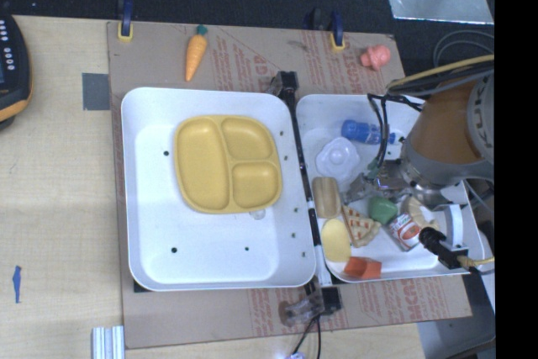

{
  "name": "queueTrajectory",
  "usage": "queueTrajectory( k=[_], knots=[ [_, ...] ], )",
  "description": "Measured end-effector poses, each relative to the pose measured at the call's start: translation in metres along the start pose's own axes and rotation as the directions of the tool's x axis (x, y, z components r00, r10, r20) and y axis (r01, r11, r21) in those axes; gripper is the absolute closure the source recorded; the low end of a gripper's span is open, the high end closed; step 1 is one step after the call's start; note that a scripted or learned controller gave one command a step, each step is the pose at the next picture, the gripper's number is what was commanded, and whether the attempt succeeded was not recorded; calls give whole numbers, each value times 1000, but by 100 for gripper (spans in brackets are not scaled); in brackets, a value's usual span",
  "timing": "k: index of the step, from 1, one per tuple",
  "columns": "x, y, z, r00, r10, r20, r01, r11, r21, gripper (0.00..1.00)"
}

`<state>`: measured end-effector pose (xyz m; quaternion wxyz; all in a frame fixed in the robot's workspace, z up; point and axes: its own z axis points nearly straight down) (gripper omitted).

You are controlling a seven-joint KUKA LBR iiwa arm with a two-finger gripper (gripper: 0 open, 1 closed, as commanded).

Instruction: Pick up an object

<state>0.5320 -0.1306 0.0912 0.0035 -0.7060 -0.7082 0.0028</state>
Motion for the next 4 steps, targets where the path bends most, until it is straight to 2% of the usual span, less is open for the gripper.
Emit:
queueTrajectory(
  k=[1, 2, 3, 4],
  knots=[
    [-87, -24, -1, 1000, 7, 5, -7, 1000, -6, 0],
    [-82, -23, -11, 1000, -1, 2, 1, 1000, -7, 100],
    [11, -18, -105, 1000, -8, 0, 8, 1000, -12, 100],
    [6, -19, -100, 1000, -1, 1, 1, 1000, -6, 0]
  ],
)
